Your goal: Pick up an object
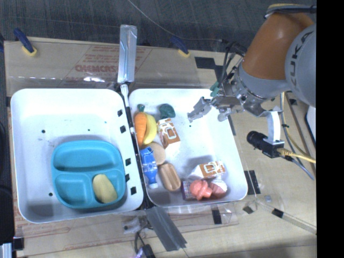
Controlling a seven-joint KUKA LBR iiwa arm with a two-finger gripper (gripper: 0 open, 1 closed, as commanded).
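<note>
pincer point(195, 113) hovers just right of teal object point(167, 110).

A pale wooden counter point(279, 235) carries the setup, with blue clamps point(24, 42) gripping its far edge. Beyond it lies dark grey carpeted floor point(80, 4), crossed by a thin cable point(141, 18).
</note>
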